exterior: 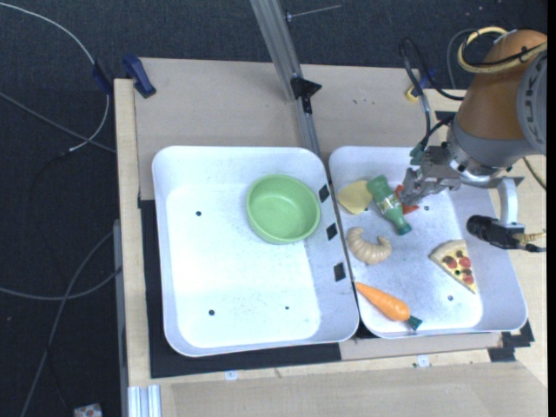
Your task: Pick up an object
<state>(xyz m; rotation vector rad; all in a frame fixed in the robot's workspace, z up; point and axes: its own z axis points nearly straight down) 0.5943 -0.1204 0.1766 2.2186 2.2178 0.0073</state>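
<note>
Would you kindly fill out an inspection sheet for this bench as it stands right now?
Surface: wooden bench bearing left bin and right bin.
Job's things: green bottle, yellow piece, croissant, carrot, pizza slice, all in the right bin; green bowl in the left.
Clutter: nothing seen.
Grippers: gripper low beside the bottle.
Cables: white cable on dark floor.
Surroundings: metal pole.

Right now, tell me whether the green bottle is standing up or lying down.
Lying down. The green bottle rests on its side on the right bin's floor, running diagonally between the yellow piece and the pincer.
</note>
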